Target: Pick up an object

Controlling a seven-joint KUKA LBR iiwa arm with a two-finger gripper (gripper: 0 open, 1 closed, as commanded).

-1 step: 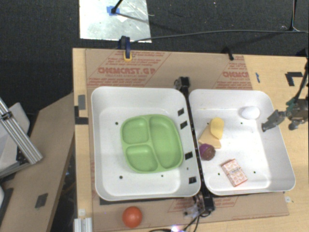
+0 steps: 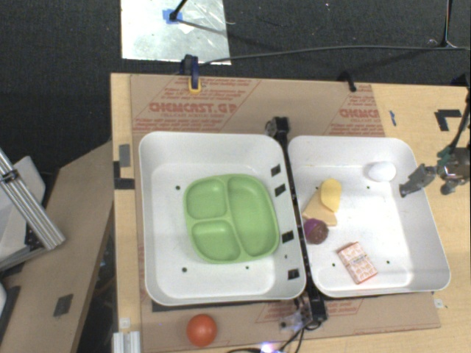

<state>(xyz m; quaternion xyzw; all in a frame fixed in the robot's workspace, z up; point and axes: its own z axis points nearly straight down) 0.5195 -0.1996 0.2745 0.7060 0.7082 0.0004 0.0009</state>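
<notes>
the gripper (image 2: 430, 173) sat at the right edge of the scene, just over the right rim of the right bin (image 2: 412, 197). its dark fingers (image 2: 413, 181) pointed left toward the bin's inside, and nothing showed between them; i could not tell how wide they stood.

nearest to it, a white egg-shaped object (image 2: 381, 171) lay in the far right part of that bin, close to the far wall. further left, a yellow piece (image 2: 331, 194) rested against a pale wedge (image 2: 319, 210), and a dark purple ball (image 2: 316, 231) touched the wedge's near side. these three crowded the bin's left wall. a small pink box (image 2: 357, 262) lay apart from them, toward the near rim. the bin's middle and right floor showed open white room between the egg, the box and the cluster.

the left bin (image 2: 158, 197) held a green divided tray (image 2: 231, 218) near its middle, with bare floor all round it up to the walls. black clips joined the two bins along their shared edge.

on the surface (image 2: 125, 271), an orange ball (image 2: 202, 329) sat outside the bins, just beyond the left bin's near rim.
</notes>
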